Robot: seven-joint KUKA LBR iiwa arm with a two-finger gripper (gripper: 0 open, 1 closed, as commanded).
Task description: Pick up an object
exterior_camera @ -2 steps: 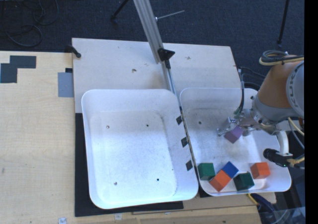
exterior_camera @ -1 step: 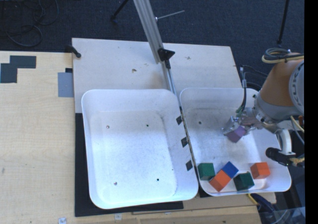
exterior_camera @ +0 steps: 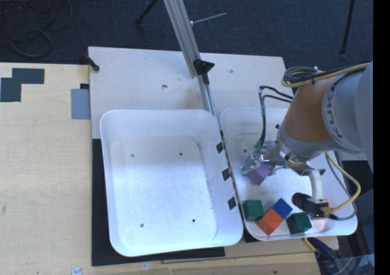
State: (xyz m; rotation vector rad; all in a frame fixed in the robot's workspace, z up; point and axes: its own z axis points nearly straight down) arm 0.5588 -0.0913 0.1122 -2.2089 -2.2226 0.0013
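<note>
While my arm reaches into the right shallow white bin, my claw pinches a small purple block. Green, orange, blue and dark green cubes lie clustered nearby.

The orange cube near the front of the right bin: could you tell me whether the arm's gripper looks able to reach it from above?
Probably yes. The orange cube lies uncovered, but a blue cube and a green cube crowd it, leaving the gripper little finger room.
</note>
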